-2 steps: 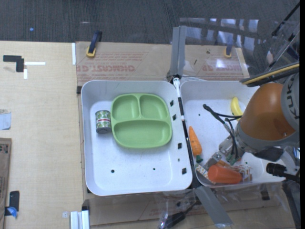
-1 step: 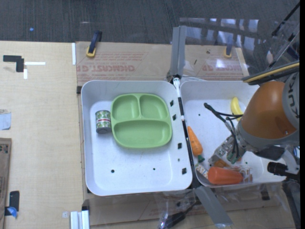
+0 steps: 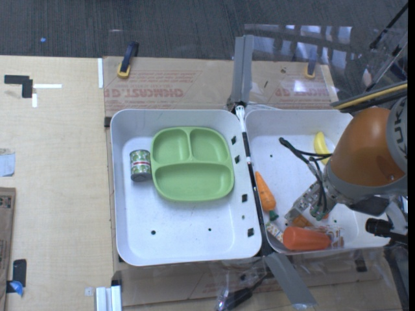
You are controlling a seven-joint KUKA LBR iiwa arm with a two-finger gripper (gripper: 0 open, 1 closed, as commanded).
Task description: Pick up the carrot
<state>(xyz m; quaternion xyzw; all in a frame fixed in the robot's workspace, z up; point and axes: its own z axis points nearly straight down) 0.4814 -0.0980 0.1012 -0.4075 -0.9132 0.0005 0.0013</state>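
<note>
Beside the carrot (image 3: pixel 264 193) in the right bin (image 3: pixel 285 125), claw (image 3: pixel 310 207) blurred under the wrist, grip state impossible to tell.

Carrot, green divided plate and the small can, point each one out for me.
carrot (image 3: pixel 264 192): camera view, middle of its orange body, at the right bin's left wall.
green divided plate (image 3: pixel 192 181): camera view, floor of its long lower compartment.
small can (image 3: pixel 140 165): camera view, on its labelled side.

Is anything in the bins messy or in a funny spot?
Mostly tidy. The can lies on its side beside the green plate in the left bin. The carrot lies pressed against the right bin's left wall, an awkward spot for the gripper.
</note>
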